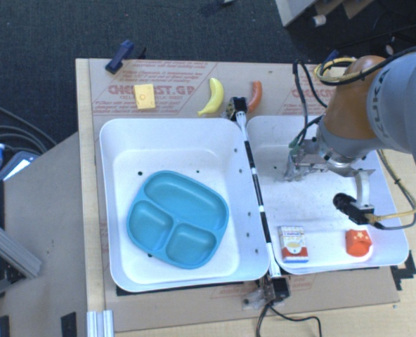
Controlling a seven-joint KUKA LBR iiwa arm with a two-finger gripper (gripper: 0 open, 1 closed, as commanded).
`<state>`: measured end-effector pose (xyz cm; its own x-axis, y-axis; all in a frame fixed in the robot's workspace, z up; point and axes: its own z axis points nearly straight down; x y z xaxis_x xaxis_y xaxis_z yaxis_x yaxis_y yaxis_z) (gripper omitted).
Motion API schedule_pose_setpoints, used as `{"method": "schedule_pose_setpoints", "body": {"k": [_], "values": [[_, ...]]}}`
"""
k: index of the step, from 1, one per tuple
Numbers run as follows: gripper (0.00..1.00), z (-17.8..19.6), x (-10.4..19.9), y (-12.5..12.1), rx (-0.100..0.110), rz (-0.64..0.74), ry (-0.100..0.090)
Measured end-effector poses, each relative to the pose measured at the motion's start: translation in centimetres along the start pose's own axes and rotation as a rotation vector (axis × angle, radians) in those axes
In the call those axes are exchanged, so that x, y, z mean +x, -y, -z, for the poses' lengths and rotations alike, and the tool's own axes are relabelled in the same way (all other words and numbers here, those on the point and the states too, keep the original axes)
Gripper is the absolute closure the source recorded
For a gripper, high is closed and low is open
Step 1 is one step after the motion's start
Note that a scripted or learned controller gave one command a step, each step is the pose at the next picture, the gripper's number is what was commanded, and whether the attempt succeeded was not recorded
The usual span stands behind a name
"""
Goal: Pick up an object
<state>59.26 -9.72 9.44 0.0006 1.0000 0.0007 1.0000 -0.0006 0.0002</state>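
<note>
A small red-and-white carton [293, 243] and an orange block [358, 243] lie along the near edge of the right bin [320, 206]. The jaws [297, 168] hover well apart from both at the far end, and whether they are spread or closed I cannot tell. This looks like the approach step; next the arm must travel toward one item and descend over it.

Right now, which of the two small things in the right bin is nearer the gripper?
The orange-red block, at the bin's near right corner; the small red-and-white carton lies farther left of the gripper.

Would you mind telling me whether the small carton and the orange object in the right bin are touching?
Apart. The camera view shows bare white bin floor between the small carton and the orange object.
</note>
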Motion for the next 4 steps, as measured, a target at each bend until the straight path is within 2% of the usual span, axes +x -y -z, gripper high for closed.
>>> {"method": "schedule_pose_setpoints", "body": {"k": [1,2,3,4], "values": [[1.0,9.0,9.7,7.4,0.002,0.002,-0.001],[1.0,9.0,14.1,11.4,0.004,0.001,0.0],[1.0,9.7,13.3,2.1,0.0,0.001,0.001],[1.0,16.5,9.3,-7.4,-0.002,0.001,0.002]]}}
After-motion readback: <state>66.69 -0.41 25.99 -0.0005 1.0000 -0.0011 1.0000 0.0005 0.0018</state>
